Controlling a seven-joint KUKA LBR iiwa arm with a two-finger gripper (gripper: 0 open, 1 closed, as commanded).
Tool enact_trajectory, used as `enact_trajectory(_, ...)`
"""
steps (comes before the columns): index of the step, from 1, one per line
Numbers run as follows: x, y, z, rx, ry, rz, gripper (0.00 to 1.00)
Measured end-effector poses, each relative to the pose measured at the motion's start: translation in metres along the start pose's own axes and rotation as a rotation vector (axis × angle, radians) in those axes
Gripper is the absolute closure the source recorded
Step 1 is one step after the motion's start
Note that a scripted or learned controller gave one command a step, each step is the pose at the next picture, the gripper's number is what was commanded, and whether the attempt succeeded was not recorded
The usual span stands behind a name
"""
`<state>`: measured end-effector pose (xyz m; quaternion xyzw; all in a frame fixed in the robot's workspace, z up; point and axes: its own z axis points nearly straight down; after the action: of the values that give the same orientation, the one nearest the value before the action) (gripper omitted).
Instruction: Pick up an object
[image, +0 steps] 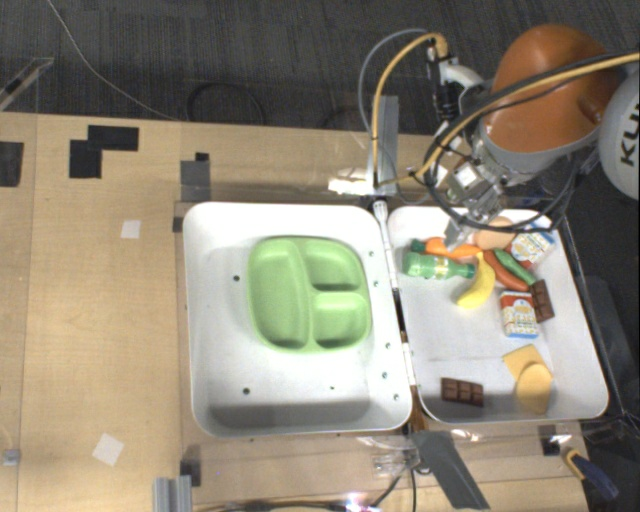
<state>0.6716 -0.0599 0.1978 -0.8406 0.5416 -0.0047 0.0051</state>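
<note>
The grey arm with its orange band reaches in from the right and hangs over the far end of the right white bin (590, 385), its two-finger gripper (462, 232) low above a heap of toy food. Whether it is released or clenched I cannot tell from here. Just beneath it lie an orange carrot-shaped toy (446, 247) and a green plastic bottle (436, 265), touching each other, with a yellow toy banana (478, 289) just nearside of them. This looks like the approach, not yet a lift. Next it would need to settle on one piece, likely the carrot, without nudging its neighbours. The left bin (215, 400) holds a pale green divided tray (306, 292).
</note>
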Motion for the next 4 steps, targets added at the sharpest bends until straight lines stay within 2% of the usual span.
enact_trajectory(1, -0.006, 0.065, 0.011, -0.008, -0.003, -0.124, 1.00)
enact_trajectory(2, -0.070, 0.016, -0.015, -0.005, -0.005, -0.161, 1.00)
enact_trajectory(3, -0.070, 0.015, -0.027, 0.002, -0.005, -0.157, 1.00)
enact_trajectory(4, -0.014, 0.011, -0.098, -0.003, -0.001, 0.069, 1.00)
